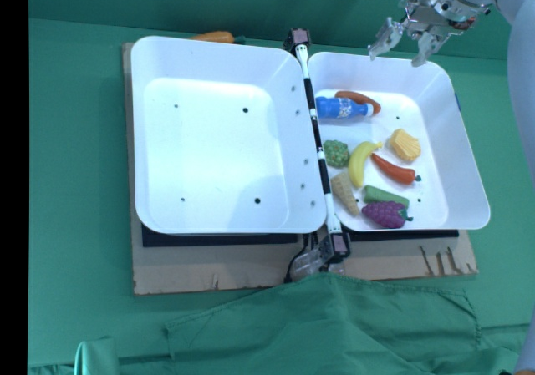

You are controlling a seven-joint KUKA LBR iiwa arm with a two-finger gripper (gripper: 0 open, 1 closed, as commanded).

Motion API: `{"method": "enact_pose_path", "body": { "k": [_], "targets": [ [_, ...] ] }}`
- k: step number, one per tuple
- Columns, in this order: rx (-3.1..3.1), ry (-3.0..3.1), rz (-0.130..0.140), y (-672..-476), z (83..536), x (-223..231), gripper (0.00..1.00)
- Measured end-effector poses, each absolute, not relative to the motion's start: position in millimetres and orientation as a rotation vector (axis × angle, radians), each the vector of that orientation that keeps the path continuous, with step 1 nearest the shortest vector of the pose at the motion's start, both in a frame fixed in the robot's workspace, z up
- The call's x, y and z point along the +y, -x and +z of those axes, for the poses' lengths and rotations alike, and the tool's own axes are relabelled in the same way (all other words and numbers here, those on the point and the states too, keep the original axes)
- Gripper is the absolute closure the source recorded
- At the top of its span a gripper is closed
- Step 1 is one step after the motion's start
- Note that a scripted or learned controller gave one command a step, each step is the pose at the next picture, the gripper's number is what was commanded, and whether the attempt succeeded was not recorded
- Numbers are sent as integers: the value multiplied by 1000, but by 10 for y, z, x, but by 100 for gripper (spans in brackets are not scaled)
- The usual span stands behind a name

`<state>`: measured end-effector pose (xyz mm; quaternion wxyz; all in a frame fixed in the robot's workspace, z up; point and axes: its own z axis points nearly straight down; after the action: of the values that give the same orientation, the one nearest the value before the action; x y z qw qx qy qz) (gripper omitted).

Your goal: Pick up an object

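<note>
Green cloth covers the counter (75, 156) all around, with a brown cardboard sheet (217, 269) under my two white bins. At the far edge of the left bin (217, 135), around eleven o'clock of it, an orange carrot-like toy (213, 36) lies outside the rim, half hidden behind the wall. A black-and-white divider bar (313, 139) runs between the bins, its near end lost in a tangle of fittings I cannot read.

All the pickable toys sit in the right bin (464, 198). Along its far side lies a blue bottle (341, 108) with a red sausage-like piece (359, 99) touching it at one o'clock. Toward the middle are a green broccoli-like lump (335, 152), a yellow banana (361, 161) just beside it, and a yellow ridged piece (405, 145) at the banana's two o'clock. A red chilli (393, 169) lies between them and the near group: a pale corn cob (344, 192), a green cucumber-like stick (385, 195) and purple grapes (385, 214).

My gripper (403, 46) hangs above the bin's far rim, at twelve o'clock of the toys, its fingers spread apart with nothing between them. The bottle is the nearest toy, at about seven o'clock from it and well apart. My arm is cut off by the top and right edges. A fold of green cloth (334, 323) bunches at the near edge.
</note>
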<state>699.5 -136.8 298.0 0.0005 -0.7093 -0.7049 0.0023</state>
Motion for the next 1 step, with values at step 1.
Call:
{"method": "enact_pose_path", "body": {
  "k": [1],
  "targets": [
    [-2217,2219,7,-6992,2058,-1073,0]
  ]
}}
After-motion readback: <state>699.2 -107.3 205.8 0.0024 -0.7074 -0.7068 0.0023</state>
